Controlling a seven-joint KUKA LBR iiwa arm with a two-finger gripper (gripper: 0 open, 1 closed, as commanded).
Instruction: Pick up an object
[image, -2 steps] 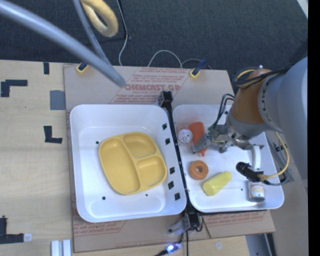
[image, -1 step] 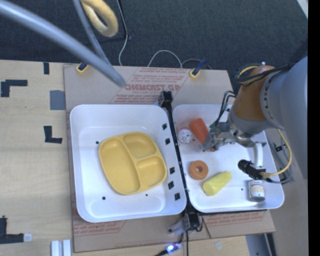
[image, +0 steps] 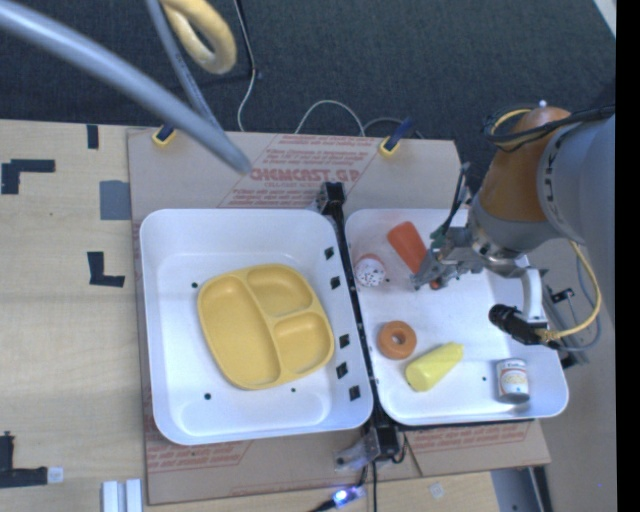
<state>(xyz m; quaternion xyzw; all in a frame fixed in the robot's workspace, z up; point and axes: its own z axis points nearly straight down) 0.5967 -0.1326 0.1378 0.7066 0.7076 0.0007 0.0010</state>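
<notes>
The gripper hung just right of the orange block, whose long axis ran diagonally; honestly couldn't tell whether it'd grabbed anything.

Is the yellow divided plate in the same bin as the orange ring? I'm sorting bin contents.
No, the yellow divided plate lies in the left bin; the orange ring is in the right bin.

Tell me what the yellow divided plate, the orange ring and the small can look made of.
Yellow three-compartment divided plate: probably moulded plastic, matte with a soft even sheen and rounded ridges.
Small orange ring: perhaps plastic or foam; smooth, uniform colour, too small to settle.
Small silver can with a pale label: likely metal, judging by its shiny grey rim and side.
</notes>
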